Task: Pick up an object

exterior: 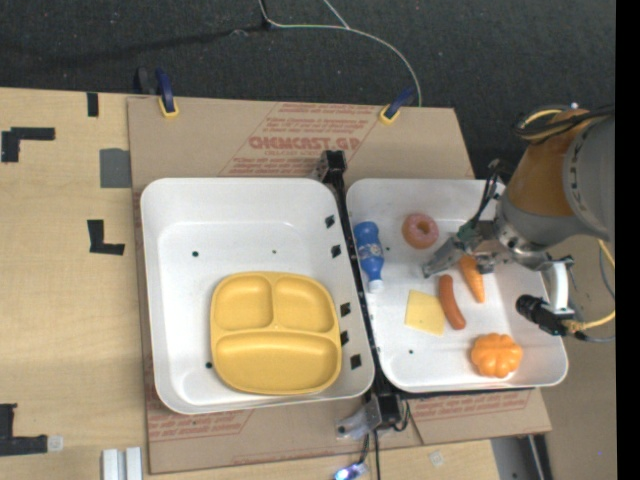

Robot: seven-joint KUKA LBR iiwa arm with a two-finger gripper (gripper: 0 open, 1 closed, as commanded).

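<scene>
Seemingly nothing is picked up yet: every item in the right-hand bin (545, 373) looks to be lying on the bin floor, so the grasp and the lift are both left to do. The gripper (462, 253) is down low in that bin, at the end of the grey arm with its orange band (545, 173). Two thin dark fingers splay out from it, one reaching toward the left and downward in the picture, so the gripper looks parted rather than closed, and I see nothing caught between them. The likeliest target, judged from closeness alone, is the small orange carrot (472, 278), which lies right at the fingertips and may touch them, though whether there is contact I cannot tell. Just beyond it, a little farther from the wrist, lies a reddish sausage (452, 301), and beside that a yellow cheese wedge (425, 312). A pink doughnut (420, 231) sits near the gripper on its far side, toward the bin's back wall. An orange pumpkin-like toy (496, 355) rests well toward the front corner, and a blue bottle (368, 253) lies along the dividing wall, well apart from the gripper. The other bin holds a yellow divided plate (275, 333), far from the gripper.
</scene>
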